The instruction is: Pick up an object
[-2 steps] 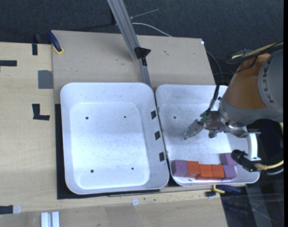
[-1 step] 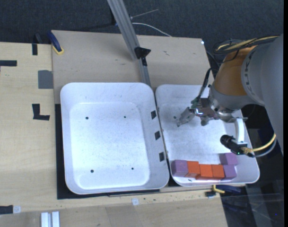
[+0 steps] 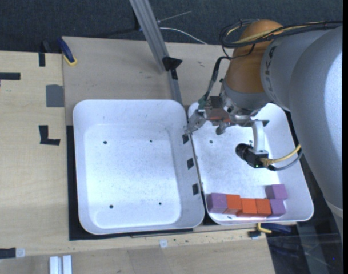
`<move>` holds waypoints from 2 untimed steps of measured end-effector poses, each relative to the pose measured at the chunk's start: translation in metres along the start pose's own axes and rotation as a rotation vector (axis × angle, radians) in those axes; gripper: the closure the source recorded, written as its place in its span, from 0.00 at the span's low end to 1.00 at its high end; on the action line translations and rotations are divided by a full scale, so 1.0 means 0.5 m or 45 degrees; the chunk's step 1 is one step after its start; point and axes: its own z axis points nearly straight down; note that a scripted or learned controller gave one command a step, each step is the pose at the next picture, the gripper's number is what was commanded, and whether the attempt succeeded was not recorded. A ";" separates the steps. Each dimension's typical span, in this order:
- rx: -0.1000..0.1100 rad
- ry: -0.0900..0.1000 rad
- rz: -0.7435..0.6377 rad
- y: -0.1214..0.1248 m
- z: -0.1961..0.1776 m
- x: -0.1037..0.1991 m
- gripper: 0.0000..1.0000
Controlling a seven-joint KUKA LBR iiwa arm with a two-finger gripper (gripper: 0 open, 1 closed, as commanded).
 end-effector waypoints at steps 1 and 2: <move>0.005 -0.001 0.004 0.064 0.006 0.108 0.00; 0.009 -0.003 0.006 0.011 0.006 0.190 0.00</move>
